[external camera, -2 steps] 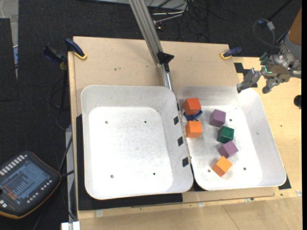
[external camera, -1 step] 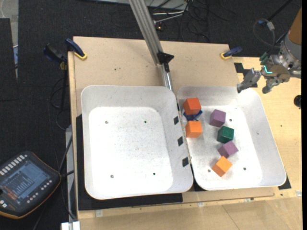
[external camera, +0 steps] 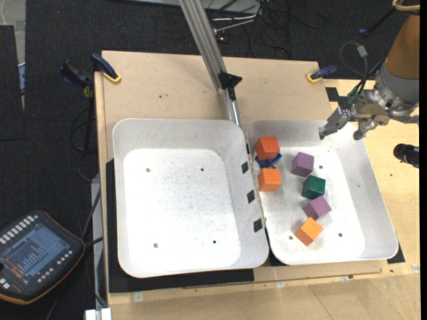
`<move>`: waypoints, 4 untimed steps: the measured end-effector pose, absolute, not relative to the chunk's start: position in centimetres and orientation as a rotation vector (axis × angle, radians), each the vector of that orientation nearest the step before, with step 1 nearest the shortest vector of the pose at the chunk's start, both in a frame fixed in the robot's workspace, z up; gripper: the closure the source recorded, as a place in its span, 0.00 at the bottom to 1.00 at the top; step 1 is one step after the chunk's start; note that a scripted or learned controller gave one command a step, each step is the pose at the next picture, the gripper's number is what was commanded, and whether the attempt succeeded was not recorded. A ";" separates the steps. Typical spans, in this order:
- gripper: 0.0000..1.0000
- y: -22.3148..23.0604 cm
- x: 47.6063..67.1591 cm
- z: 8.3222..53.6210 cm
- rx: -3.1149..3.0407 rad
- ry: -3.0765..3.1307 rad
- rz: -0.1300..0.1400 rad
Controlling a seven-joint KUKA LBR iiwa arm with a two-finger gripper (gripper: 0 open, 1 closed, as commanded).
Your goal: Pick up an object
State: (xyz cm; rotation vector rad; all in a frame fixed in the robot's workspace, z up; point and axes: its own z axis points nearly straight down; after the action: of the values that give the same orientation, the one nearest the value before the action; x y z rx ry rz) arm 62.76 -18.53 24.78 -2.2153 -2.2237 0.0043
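**Blocks in right bin, gripper spread above the far rim**

Here, 7 blocks lie in the right bin, none held; an orange block sits on top of a blue block near the bin's left wall; a second orange block lies just in front of that pair; a purple block sits toward the middle, with a green block just beside it on the near side; another purple block touches or nearly touches the green one; a third orange block lies nearest the front, tilted. The gripper hangs over the bin's far right corner, well apart from the blocks; its 2 fingers are spread with nothing between them; the arm enters from the right. The left bin lies beside the right one, rims touching; both rest on the bench; a teach pendant lies at lower left, off the bench.
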 end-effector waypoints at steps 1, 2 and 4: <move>0.00 -18.4 63.4 18.6 -2.215 -2.223 0.005; 0.00 -19.3 63.5 13.5 -2.220 -2.218 0.005; 1.00 -19.6 63.4 19.4 -2.227 -2.225 -0.005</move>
State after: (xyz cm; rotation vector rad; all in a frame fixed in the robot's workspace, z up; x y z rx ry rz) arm 63.40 -19.61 19.41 -2.2273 -2.2250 -0.0045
